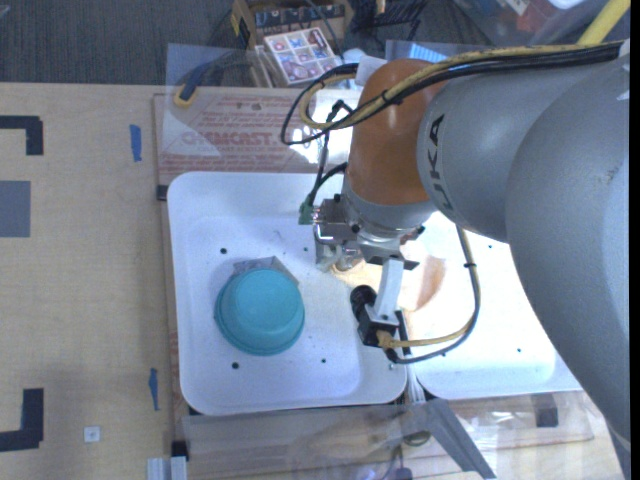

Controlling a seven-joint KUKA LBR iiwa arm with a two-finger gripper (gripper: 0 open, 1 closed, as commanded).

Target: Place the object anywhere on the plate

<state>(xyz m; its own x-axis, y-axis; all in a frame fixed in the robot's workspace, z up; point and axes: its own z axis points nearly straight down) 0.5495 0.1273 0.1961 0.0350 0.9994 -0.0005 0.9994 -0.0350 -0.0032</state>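
A teal round dish (260,311) lies in the lower left part of the left bin (205,203). A small grey flat piece (258,266) pokes out at the dish's far edge, touching it. My gripper (338,253) hangs over the right half of the left bin, right of the dish and a little farther back, apart from it. The wrist hides what is directly under the gripper. A pale orange thing (432,280) lies in the right bin (500,363) near the shared wall, half covered by the arm.
A black part and a yellow cable (385,333) hang from the wrist over the wall between the bins. Clear plastic with red print (230,138) lies behind the left bin. Boxes and clutter stand on the floor beyond. The wooden bench stretches to the left.
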